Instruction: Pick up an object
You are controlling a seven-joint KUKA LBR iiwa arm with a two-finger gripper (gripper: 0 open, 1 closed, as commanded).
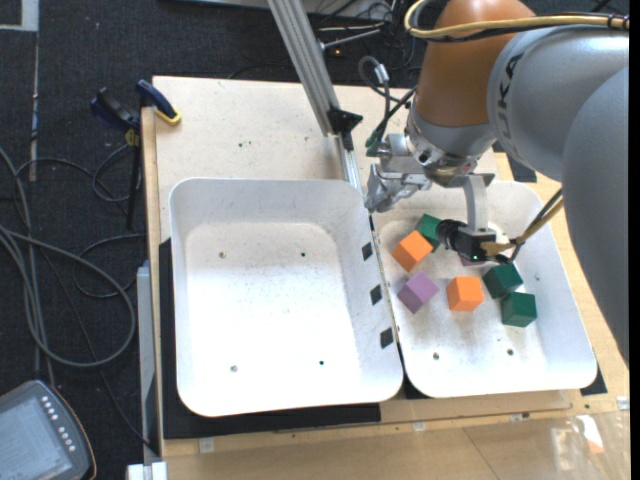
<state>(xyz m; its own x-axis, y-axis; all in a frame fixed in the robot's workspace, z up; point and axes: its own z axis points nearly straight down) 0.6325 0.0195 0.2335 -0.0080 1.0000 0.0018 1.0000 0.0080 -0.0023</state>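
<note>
White plastic fills the near part of the bench: the left bin sits at about eight o'clock from the picture's centre, and the right bin at four o'clock holds all the blocks; taking them near to far, a dark green block lies nearest, then an orange block and a purple block side by side, then a second green block, then another orange block and, at its two o'clock, a small green block; any of these could serve as the object to pick up, and none is lifted; behind them the gripper hangs over the far left corner of the right bin, close to the wall between the bins; whether its tips are spread or closed cannot be told, since the wrist hardware hides them; the arm comes in from three o'clock, its orange band above the wrist, tool pointing down; my judgement is that the step in hand is the approach, with no grasp made; the next move calls for shifting towards five o'clock, centring over one block, most likely the farther orange one, then descending squarely.
</note>
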